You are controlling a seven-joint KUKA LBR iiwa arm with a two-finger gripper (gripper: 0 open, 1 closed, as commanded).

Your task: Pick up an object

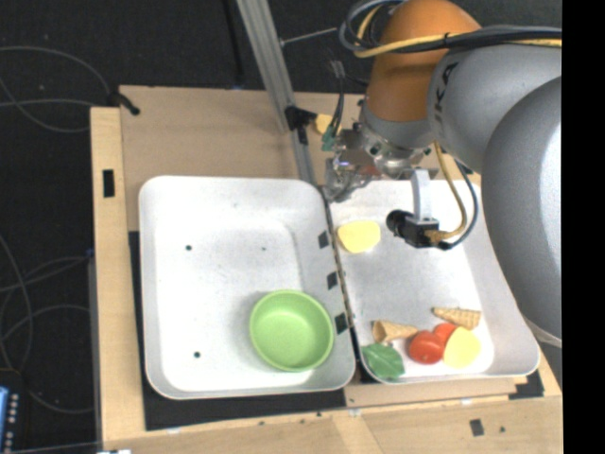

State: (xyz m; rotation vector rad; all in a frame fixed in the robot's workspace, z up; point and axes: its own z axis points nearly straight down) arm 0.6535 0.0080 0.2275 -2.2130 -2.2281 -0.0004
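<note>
Grey hand [342, 180] — above yellow piece [358, 236]

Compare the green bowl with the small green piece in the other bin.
The green bowl sits in the left bin; the small green piece lies in the right bin, at its near left corner. The bowl is far larger than the piece. The bowl is round, hollow and upright; the piece looks flat and leaf-like. The bowl is pale green; the piece is darker. The bowl stands alone; the piece lies beside other small items. Both are green.
</note>
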